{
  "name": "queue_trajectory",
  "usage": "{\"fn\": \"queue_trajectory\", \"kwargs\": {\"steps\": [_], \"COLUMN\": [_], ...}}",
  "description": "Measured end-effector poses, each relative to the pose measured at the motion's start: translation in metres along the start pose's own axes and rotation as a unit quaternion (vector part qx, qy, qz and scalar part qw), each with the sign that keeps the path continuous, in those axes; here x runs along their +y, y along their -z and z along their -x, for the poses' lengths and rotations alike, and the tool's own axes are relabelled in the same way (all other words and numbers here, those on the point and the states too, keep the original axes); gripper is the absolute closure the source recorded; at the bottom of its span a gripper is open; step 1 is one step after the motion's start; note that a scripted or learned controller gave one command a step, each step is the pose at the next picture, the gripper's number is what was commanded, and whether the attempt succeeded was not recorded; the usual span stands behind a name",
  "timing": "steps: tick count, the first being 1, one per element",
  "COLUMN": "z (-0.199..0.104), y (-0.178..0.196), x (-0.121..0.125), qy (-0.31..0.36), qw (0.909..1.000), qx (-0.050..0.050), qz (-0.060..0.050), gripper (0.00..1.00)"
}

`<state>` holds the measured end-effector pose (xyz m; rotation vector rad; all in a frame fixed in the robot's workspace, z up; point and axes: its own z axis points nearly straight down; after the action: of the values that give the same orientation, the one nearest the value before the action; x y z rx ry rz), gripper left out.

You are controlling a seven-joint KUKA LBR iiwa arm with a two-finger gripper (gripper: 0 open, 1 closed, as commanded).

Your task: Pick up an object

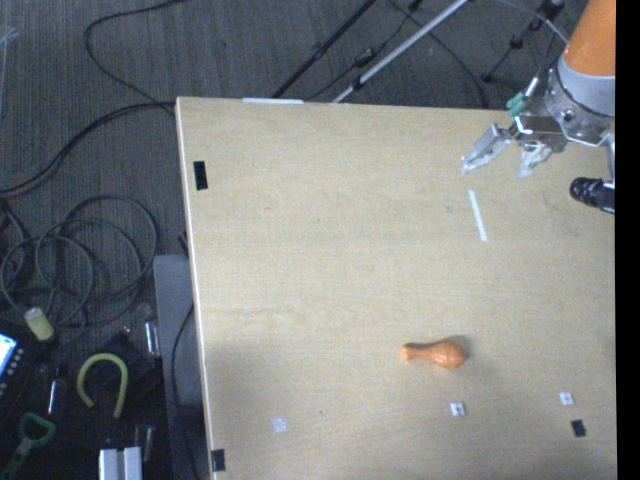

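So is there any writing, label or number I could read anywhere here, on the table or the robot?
No readable text anywhere.
Small white squares on the wooden bench: too small to read.
Black tabs on the bench: blank as far as can be seen.
Orange object, white stick, gripper: no markings visible.

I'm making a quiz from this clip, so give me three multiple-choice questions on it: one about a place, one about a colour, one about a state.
1. Where does the toy lie on the bench?
A. near edge, right of middle
B. far left corner
C. under the arm

2. What colour is the toy?
A. blue
B. orange
C. green

3. How do the jaws stand?
A. shut on the toy
B. apart, holding nothing
C. shut on the strip

Answers: 1 A, the toy sits low on the bench; 2 B, it is orange; 3 B, the gripper is spread over bare wood.
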<state>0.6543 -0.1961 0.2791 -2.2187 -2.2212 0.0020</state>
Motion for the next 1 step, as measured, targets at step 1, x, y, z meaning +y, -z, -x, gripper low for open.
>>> {"fn": "queue_trajectory", "kwargs": {"steps": [1], "z": [0.0165], "y": [-0.1185], "x": [0.0102], "qy": [0.015], "qw": [0.9999], "qx": [-0.002], "qz": [0.000], "gripper": [0.00]}}
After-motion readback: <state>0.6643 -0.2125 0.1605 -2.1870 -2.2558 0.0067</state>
